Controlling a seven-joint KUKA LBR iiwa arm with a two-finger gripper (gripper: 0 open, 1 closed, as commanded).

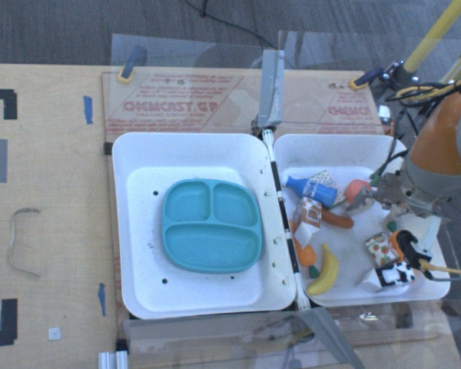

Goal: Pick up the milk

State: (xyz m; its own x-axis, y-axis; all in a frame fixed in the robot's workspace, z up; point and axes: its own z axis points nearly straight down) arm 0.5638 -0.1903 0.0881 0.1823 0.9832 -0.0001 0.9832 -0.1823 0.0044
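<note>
Still lying ungrasped in the right-hand shallow white bin, the small white-and-blue milk carton, with the grey-and-orange arm's hand hovering just beside it, finger spread impossible to tell.

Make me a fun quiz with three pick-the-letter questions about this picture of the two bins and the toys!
1. Where does the turquoise divided plastic plate lie?
A. in the left white bin
B. in the right white bin
C. on the wooden bench

2. What colour is the curved toy banana?
A. blue
B. yellow
C. pink

3. How is the robot's gripper placed?
A. above the left bin
B. outside both bins
C. low inside the right bin, among the toys

Answers: 1 A, the plate fills the middle of the left bin. 2 B, the banana at the right bin's near edge is yellow. 3 C, the gripper reaches in from the right, near the orange toy.
</note>
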